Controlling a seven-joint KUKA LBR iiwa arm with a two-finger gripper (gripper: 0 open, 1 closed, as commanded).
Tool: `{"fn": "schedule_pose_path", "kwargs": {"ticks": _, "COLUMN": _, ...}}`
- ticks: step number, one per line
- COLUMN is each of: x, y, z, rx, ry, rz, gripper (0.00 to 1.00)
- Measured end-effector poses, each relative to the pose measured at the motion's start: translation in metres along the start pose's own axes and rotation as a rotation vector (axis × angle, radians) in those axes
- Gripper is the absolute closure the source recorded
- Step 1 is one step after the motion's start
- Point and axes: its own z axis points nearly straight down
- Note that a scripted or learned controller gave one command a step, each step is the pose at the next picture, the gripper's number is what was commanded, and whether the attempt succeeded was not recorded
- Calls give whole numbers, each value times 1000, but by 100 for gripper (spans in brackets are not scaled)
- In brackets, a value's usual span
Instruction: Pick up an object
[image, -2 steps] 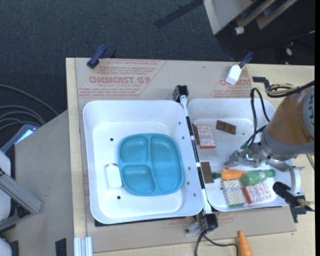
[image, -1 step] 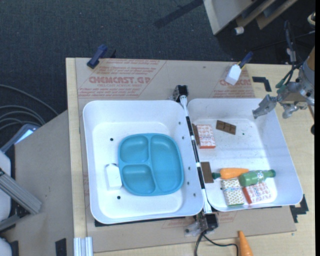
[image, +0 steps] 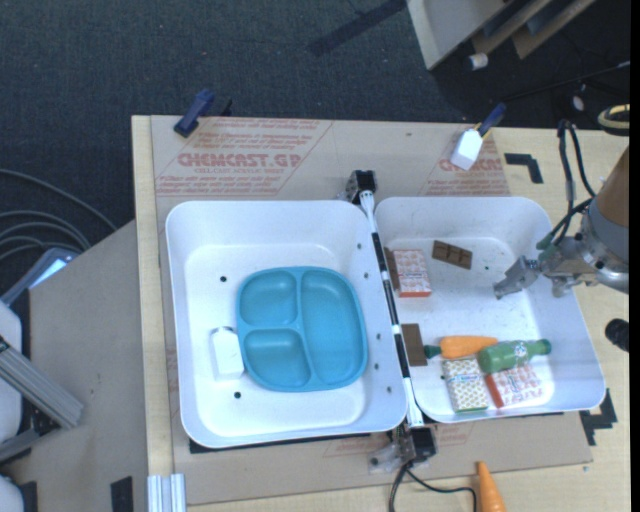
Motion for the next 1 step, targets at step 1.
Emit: {"fn": "schedule_pose_path", "kwargs": {"ticks": 1, "x": 8, "y": -37, "z": 98, "rx": 0, "ry": 0, "rz": 1, "gripper": 0}}
